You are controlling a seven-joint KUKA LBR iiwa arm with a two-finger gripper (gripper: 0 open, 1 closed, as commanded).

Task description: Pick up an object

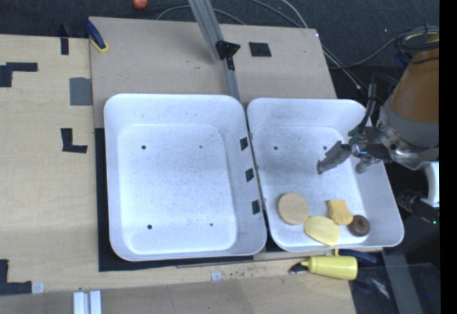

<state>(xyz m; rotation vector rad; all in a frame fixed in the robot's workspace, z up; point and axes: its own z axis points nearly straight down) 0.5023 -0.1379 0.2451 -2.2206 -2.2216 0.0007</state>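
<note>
**Arm over right bin, nothing gripped**

Wooden bench point(178, 56) is carrying two shallow white bins side by side, w/ dark carpet showing beyond its far edge. Taking the right bin point(300, 120) as landmark for everything below.

Left bin point(171, 177) is sitting just beside it, rims touching along the shared edge. A grey metal post point(203, 9) is slanting down toward the gap between the two, w/ a black clamp part way along it.

Arm is reaching in from the right bin's right side, orange band above the wrist point(418, 95) showing over the rim. Gripper point(343, 157) is hanging over the bin's right-centre area; one dark finger point(331, 160) is pointing toward the bin's middle. Can't tell if the claw is open or closed; nothing visible btwn the fingers.

Objs are all lying in the bin's near-right corner, apart from the gripper: round tan disc point(293, 208), yellow oval piece point(322, 230) just beside it, small orange-yellow block point(340, 211), dark brown ring point(359, 225) near the rim.

Outside the bin, just past its near rim, a yellow tool point(332, 266) is lying on the bench. Small red ball point(140, 1) is sitting well apart, on the carpet beyond the bench.
</note>
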